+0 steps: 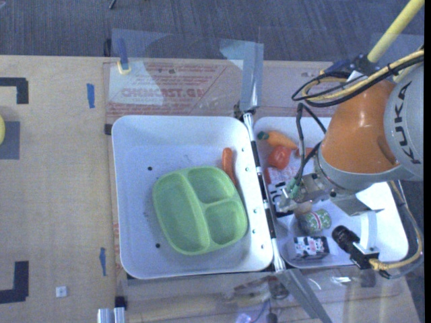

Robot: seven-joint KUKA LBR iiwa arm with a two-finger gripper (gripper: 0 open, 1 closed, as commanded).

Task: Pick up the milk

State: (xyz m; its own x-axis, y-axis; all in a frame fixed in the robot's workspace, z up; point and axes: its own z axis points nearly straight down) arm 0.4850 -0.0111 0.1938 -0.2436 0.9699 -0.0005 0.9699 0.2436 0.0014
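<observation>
Milk [311, 246] (apparently the carton) lies in right bin [394, 200], wooden bench [54, 200].

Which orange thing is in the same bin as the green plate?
The thin orange stick, lying beside the green plate in the left bin. The carrot lies in the right bin.

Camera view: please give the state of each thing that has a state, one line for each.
Green three-compartment plastic plate: lying flat in left white bin, tilted askew.
Small black-and-white milk carton: lying in right white bin, not gripped.
Orange carrot toy: lying on its side.
Gripper: low over right bin.
</observation>
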